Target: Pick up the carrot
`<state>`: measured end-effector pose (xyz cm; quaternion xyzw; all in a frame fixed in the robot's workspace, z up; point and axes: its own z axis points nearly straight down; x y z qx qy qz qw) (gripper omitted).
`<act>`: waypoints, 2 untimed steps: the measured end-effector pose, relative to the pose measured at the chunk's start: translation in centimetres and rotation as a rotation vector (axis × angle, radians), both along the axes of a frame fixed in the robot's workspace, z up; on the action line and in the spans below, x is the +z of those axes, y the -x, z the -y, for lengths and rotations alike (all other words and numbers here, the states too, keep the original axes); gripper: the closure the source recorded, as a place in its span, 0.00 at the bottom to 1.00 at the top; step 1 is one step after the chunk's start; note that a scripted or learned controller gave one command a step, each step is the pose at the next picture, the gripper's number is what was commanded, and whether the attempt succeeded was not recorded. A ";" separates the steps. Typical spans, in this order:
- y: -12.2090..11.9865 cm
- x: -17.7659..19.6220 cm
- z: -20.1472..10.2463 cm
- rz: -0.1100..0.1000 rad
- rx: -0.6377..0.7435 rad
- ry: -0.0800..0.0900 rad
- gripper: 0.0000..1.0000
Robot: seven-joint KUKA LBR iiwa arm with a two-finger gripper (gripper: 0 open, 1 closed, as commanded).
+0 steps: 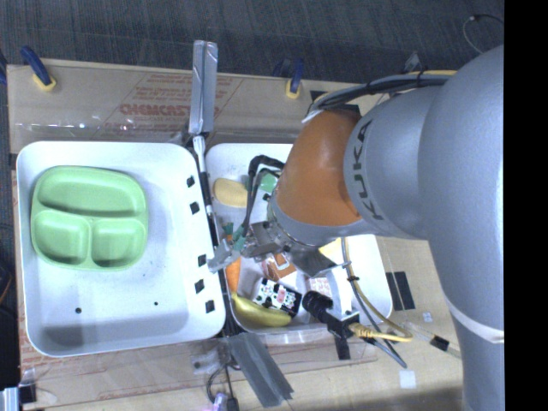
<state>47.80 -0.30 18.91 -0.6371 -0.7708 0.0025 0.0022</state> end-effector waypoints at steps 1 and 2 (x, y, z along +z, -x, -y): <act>-0.1 0.8 0.1 -0.004 0.002 0.000 1.00; -0.1 0.8 0.1 -0.003 0.003 0.001 0.00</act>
